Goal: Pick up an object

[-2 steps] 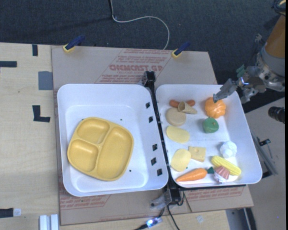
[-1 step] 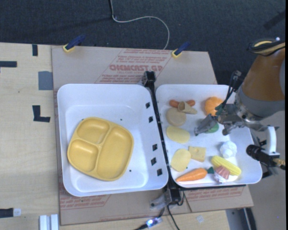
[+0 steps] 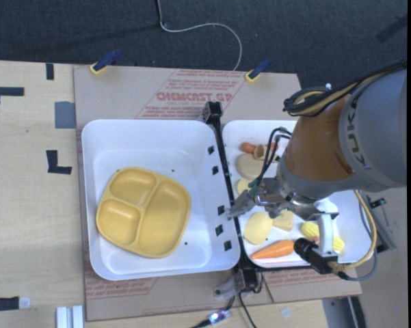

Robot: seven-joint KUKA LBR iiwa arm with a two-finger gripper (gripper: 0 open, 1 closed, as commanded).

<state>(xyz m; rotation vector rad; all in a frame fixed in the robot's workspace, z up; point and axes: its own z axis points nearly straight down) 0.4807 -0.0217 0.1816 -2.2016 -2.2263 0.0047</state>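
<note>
Two shallow white bins sat side by side; the left bin held a yellow compartmented plastic tray. The grey arm with its orange band hung over the right bin, above small plastic foods. A pale yellow lemon-shaped piece and an orange carrot lay at the near edge. The gripper hovered just above them; whether it was parted or closed could not be told. A clean descent centred on one isolated piece would serve best.

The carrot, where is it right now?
The carrot lies in the right bin, near its front edge. It sits just below a pale yellow lemon-like piece and left of the corn cob.
</note>
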